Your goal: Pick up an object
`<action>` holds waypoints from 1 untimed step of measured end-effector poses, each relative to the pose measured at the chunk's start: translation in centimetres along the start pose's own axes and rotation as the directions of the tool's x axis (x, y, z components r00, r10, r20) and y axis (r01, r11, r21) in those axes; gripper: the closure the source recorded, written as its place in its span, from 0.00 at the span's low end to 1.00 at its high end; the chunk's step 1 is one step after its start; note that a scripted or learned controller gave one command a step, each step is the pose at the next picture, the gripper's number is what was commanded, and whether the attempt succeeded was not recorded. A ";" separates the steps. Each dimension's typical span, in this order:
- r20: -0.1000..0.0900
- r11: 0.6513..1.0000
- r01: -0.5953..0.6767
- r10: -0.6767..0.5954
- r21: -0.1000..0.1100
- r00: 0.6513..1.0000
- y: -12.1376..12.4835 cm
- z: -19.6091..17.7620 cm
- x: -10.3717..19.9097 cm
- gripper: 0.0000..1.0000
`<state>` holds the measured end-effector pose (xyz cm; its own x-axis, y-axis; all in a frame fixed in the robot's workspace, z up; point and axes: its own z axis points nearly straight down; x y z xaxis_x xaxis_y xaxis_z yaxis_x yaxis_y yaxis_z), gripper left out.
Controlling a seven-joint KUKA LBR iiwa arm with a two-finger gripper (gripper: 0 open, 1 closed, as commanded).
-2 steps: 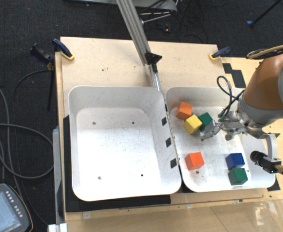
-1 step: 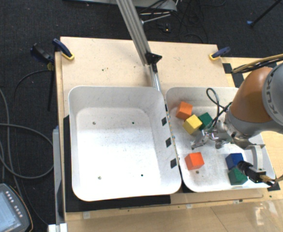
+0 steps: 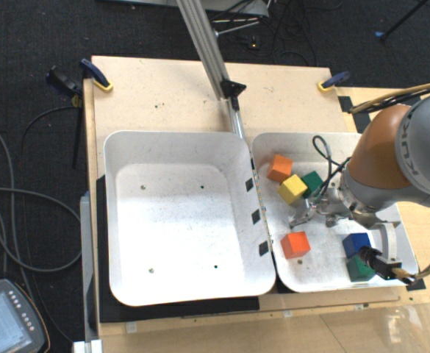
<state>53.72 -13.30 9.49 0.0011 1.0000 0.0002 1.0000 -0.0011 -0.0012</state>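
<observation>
I see my pincer (image 3: 306, 213) low in the right bin (image 3: 325, 282); I cannot tell its state. The orange cube (image 3: 296, 245) at its six o'clock looks light, rigid, flat-sided; I'd grip opposite faces squarely.

The arm (image 3: 398, 153) runs off the picture's right edge and hides the right bin's (image 3: 325, 282) far right corner and part of the green block (image 3: 314, 182) beside the yellow one, while its gripper (image 3: 310, 210) is too small to read.
</observation>
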 end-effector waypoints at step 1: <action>0.000 1.000 0.000 0.000 -0.003 1.000 0.1 -1.1 0.0 1.00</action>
<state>53.79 -13.31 10.55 0.0011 1.0000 0.0000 1.0000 -0.0011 0.0015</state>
